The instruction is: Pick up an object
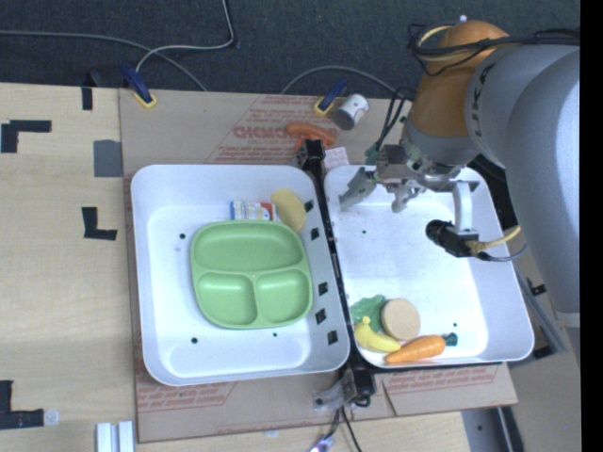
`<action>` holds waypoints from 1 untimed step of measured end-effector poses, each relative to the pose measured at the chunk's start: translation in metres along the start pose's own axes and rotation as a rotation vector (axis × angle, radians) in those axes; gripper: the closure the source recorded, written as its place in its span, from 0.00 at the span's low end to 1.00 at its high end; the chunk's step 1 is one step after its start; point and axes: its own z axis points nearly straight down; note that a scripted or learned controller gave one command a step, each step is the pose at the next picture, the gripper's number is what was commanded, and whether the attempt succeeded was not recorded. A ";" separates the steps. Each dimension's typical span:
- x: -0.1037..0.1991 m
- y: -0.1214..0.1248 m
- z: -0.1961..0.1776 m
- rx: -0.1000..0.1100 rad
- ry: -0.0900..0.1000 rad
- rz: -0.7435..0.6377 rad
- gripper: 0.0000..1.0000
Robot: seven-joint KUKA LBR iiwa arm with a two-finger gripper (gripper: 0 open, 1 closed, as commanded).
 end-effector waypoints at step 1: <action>0.000 0.000 0.000 0.000 0.000 0.000 0.00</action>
